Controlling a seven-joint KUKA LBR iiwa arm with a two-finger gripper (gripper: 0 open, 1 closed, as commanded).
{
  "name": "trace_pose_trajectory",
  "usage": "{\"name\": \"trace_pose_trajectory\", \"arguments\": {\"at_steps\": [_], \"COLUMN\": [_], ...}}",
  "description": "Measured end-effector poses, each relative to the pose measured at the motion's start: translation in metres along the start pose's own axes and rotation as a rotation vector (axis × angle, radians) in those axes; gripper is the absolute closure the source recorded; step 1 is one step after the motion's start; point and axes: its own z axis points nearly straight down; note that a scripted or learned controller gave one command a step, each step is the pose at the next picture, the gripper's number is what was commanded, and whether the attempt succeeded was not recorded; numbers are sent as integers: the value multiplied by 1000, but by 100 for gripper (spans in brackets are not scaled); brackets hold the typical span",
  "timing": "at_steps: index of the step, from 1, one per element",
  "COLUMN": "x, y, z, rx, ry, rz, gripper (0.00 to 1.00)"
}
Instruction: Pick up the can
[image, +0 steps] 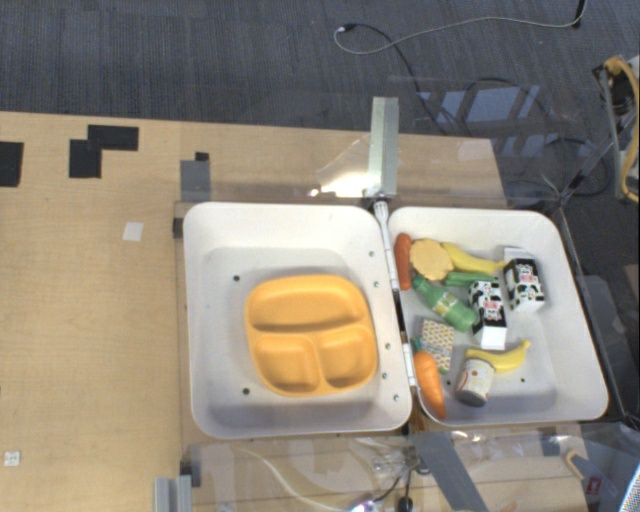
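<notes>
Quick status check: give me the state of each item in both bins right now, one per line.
can: on its side, right bin, near front
orange tray: flat, compartments up, left bin
green bottle: lying down
carrot: lying by the divider
milk cartons: one upright, one tipped
bananas: lying loose

lab bench (90, 300), white bins (300, 225), loose cables (400, 45)

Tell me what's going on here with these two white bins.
Nothing is being handled at this moment. The left bin holds a yellow divided tray. The right bin holds a pile of toy food: the can lies near the front, beside a carrot and a banana, with a green bottle and two small cow-print cartons behind. The can has not been picked up yet.
</notes>
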Motion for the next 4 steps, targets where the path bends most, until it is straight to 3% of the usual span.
{"name": "trace_pose_trajectory", "arguments": {"at_steps": [1, 2, 3, 4], "x": [7, 7, 5, 12], "y": [1, -3, 0, 3], "z": [25, -24, 7, -23], "rx": [1, 1, 0, 1], "ry": [-2, 2, -1, 2], "rz": [0, 15, -116, 16], "gripper": [100, 100, 100, 100]}}
